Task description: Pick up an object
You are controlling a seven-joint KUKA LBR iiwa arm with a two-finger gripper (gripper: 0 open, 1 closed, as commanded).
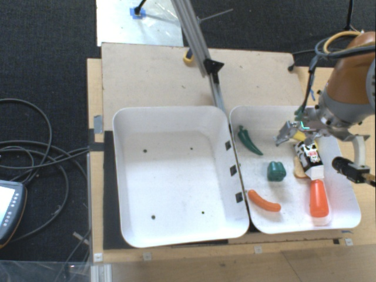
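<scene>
The right bin [346,215] holds several objects. A green chili pepper [249,141] lies near its left wall. A dark teal lump [276,171] sits in the middle, with an orange carrot-like piece [264,201] in front of it. An orange-red bottle with a white cap [318,196] lies at the right side. My gripper [306,145] hangs low over the bin's back right part, just above the bottle's cap and a tan piece [300,170]. A small black, white and yellow thing [309,153] sits right under it.
The left bin [126,122] stands beside the right one, sharing a middle wall with black clips [232,170]. A grey pole [197,34] slants in from the top. Cables [41,151] lie on the dark floor at left.
</scene>
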